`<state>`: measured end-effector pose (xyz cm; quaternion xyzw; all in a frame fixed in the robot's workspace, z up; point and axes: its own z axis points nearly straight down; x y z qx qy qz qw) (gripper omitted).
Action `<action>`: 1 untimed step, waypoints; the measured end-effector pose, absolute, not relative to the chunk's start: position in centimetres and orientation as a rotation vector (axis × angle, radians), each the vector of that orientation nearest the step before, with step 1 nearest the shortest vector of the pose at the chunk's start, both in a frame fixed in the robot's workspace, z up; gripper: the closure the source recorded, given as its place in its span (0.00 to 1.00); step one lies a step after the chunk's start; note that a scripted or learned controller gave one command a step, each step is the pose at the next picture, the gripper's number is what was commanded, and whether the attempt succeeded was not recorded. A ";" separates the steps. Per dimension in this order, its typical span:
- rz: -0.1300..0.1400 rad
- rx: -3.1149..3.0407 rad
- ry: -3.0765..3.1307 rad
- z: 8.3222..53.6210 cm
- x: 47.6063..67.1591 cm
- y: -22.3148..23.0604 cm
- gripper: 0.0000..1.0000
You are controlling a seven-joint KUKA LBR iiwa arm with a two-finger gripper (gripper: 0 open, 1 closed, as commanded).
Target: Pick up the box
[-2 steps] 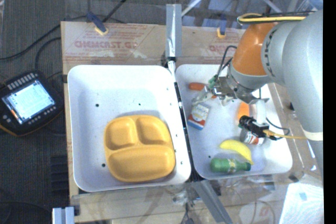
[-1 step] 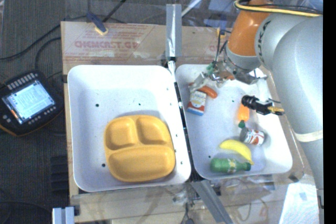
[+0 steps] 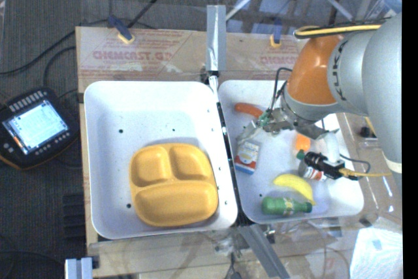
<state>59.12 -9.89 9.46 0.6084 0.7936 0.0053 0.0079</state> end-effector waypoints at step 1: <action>0.025 1.945 2.438 9.5 56.9 -10.1 0.00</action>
